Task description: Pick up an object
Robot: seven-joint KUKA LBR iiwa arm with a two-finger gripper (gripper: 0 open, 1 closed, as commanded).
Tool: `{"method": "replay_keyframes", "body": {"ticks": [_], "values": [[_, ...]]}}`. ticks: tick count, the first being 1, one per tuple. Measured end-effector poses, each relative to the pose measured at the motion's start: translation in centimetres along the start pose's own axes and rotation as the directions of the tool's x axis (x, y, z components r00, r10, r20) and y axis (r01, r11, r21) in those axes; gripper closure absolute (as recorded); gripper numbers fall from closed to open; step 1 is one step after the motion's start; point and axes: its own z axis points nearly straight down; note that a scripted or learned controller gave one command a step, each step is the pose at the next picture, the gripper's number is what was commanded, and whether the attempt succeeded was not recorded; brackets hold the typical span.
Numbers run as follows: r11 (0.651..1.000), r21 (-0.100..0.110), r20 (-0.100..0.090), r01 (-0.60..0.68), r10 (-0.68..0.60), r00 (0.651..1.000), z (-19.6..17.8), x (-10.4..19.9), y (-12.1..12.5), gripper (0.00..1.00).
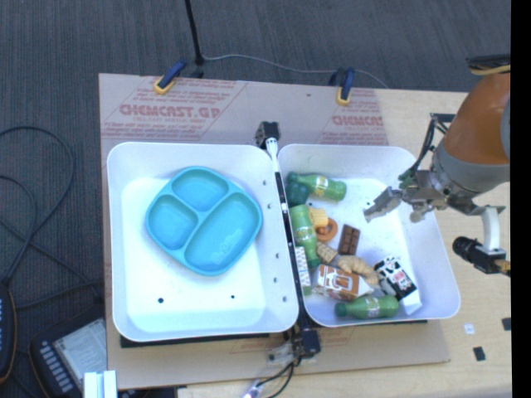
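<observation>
Where arm enters, elbow cut off; jaws over right bin [431, 222] seemingly parted, grip state unclear.

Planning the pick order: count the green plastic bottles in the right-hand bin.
3. One green plastic bottle lies at the bin's far left corner, one runs along its left wall, one lies at the near edge. The pile could hide more.

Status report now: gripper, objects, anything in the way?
Gripper above right bin, holding nothing. Toys piled in bin's left half, green bottle nearest. Path clear.
</observation>
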Motion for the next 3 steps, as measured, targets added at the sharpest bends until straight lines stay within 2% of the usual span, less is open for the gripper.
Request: {"method": "replay_keyframes", "body": {"ticks": [1, 2, 3], "values": [[1.000, -0.007, 0.002, 0.000, 0.000, 1.000, 9.9, 0.7, 0.7, 0.00], [1.000, -0.010, 0.003, 0.000, 0.000, 1.000, 8.8, 0.6, 0.8, 1.00], [1.000, -0.005, 0.000, 0.002, -0.002, 1.000, -1.6, 6.6, 10.8, 1.00]]}}
